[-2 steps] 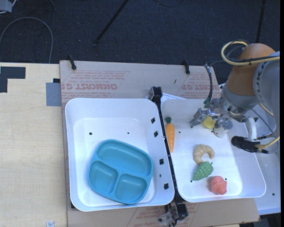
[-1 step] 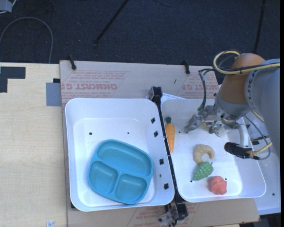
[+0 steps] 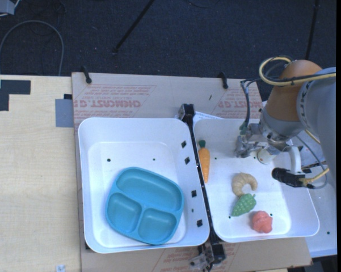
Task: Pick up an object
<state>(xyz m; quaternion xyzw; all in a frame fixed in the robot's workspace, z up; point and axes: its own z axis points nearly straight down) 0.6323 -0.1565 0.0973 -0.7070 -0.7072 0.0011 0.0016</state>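
The right bin [image 3: 306, 220] holds an orange carrot [image 3: 204, 164] against its left wall, a tan croissant [image 3: 244, 182] in the middle, a green bumpy piece [image 3: 244, 204] just below it, and a pink-red lumpy piece [image 3: 261, 221] near the front. My gripper [image 3: 247, 148] hangs over the bin's back part, above and slightly right of the croissant and well right of the carrot. Nothing shows between its fingers.
The left bin [image 3: 96, 135] carries a blue divided tray [image 3: 144, 204] at its front. A black divider [image 3: 194, 169] runs between the bins. The grey arm with its orange band [image 3: 292, 95] fills the right side, cables looping by the wrist.
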